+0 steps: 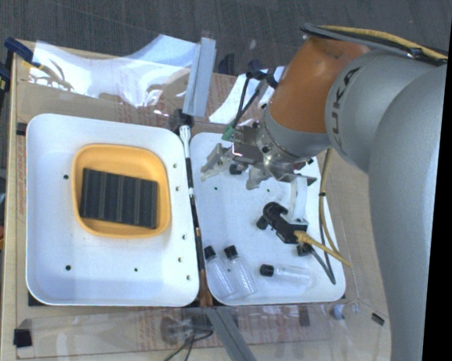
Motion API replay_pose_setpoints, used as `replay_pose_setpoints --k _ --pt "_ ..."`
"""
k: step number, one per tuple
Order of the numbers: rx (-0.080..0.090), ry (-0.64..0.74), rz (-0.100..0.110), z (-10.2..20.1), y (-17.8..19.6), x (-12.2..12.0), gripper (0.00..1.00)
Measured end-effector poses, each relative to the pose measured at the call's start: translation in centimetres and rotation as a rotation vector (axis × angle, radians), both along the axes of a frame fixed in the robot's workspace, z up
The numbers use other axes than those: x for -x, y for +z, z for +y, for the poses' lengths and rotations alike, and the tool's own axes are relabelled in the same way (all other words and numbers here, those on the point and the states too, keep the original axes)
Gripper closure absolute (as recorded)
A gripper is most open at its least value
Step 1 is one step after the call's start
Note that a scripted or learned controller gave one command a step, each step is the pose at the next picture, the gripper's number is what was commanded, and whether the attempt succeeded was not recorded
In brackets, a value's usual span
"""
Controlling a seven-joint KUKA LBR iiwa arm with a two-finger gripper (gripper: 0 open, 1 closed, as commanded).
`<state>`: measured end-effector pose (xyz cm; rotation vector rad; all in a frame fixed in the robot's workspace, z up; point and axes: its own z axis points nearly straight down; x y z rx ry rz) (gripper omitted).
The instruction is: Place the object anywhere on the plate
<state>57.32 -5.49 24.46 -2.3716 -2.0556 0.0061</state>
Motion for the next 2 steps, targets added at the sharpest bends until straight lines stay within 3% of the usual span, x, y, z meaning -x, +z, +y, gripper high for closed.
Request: replay_pose_setpoints --k 1,2 --pt "-0.002 0.350 0.001 2.1 -5.4 -3.6 0.00" --pt "-0.001 0.476 -0.005 4.5 -5.2 -4.6 0.00"
